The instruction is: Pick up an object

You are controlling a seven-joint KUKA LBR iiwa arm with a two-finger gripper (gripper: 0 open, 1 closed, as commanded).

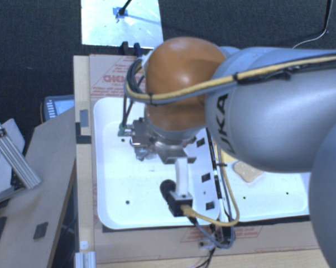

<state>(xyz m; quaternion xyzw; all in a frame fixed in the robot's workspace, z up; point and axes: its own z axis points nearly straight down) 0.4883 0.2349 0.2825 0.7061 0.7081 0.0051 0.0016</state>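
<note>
My arm reaches in from the right and hangs over the left white bin (115, 205). The orange wrist band and grey wrist body cover the gripper (140, 144), which sits low over the bin's middle. A pale tan flat object (247, 172) peeks out from under the arm, near the middle between the two bins. Nothing is seen between the gripper's tips.
A cardboard sheet (109, 77) with red print lies behind the left bin. A wooden bench edge (51, 166) runs along the left, with a metal rail (12, 155) beyond it. The big grey arm covers most of the right bin.
</note>
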